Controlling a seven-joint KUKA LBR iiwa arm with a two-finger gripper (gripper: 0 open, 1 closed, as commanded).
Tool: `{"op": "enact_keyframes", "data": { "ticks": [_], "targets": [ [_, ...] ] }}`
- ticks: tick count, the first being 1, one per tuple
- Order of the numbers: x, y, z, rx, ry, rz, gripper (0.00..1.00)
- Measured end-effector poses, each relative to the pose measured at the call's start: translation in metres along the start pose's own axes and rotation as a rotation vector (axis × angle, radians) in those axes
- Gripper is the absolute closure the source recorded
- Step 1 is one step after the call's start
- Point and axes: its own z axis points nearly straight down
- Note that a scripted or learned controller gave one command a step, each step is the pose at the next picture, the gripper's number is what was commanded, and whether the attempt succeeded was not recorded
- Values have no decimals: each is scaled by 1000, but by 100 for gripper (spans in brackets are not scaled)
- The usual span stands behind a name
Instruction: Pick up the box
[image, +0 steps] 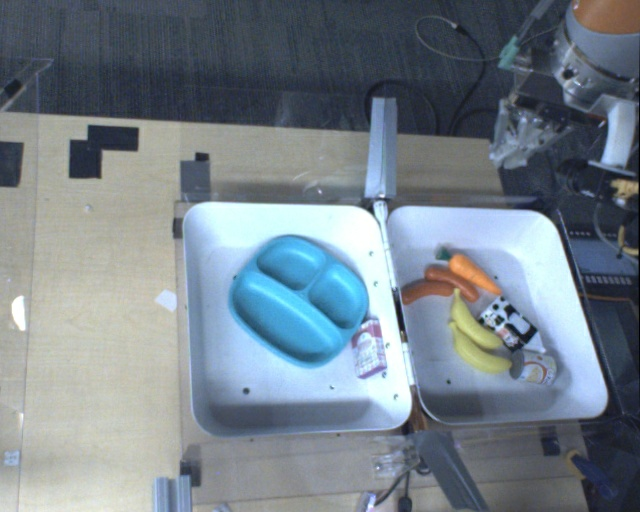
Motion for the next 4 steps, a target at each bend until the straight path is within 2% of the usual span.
{"op": "enact_keyframes", "data": {
  "ticks": [1,2,3,4],
  "targets": [
    [47,33,12,1,0,-34,100],
    [8,35,20,1,-1,-56,100],
    [56,45,22,1,0,138,100],
    [103,34,105,3,-1,80,100]
  ]
}}
